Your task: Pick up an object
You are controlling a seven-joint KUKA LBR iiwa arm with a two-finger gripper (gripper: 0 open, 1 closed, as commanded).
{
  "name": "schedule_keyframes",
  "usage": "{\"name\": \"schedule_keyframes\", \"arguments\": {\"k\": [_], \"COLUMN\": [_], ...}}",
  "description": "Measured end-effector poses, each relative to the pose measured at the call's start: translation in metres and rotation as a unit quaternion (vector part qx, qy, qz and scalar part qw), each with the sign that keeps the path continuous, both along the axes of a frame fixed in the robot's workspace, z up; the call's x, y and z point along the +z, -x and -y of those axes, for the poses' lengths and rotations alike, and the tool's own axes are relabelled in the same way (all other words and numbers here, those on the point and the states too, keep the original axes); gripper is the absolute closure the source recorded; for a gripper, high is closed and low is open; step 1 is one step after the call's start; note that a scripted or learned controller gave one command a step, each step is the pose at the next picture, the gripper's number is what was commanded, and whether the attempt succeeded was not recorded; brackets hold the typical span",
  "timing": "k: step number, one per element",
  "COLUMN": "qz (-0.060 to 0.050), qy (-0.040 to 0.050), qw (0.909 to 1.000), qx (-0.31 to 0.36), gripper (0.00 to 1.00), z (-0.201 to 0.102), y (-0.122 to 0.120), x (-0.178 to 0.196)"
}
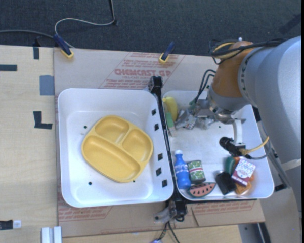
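1. Gripper [184, 121] low in the right bin [212, 151], upper-left part; can't tell its state.
2. Banana [170, 109] just left of it, against the divider wall. Contact unclear.
3. Along the bin's near edge: blue bottle [181, 170], green can [196, 171], watermelon slice [203, 190], black item [225, 182], red-white box [244, 170].
4. Left bin [73, 151] holds a yellow divided plate [117, 148], well apart from the arm [263, 80].
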State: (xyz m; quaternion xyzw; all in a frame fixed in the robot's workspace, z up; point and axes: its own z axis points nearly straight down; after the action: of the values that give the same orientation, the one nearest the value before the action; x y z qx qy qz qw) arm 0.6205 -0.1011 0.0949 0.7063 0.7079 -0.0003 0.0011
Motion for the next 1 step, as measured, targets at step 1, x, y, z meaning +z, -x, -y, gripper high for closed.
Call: {"name": "schedule_keyframes", "arguments": {"k": [1], "qz": [-0.003], "qy": [-0.0009], "qw": [1.0], "qx": [0.0], "gripper": [0.0], "z": [0.0035], "y": [-0.041], "x": [-0.0106]}}
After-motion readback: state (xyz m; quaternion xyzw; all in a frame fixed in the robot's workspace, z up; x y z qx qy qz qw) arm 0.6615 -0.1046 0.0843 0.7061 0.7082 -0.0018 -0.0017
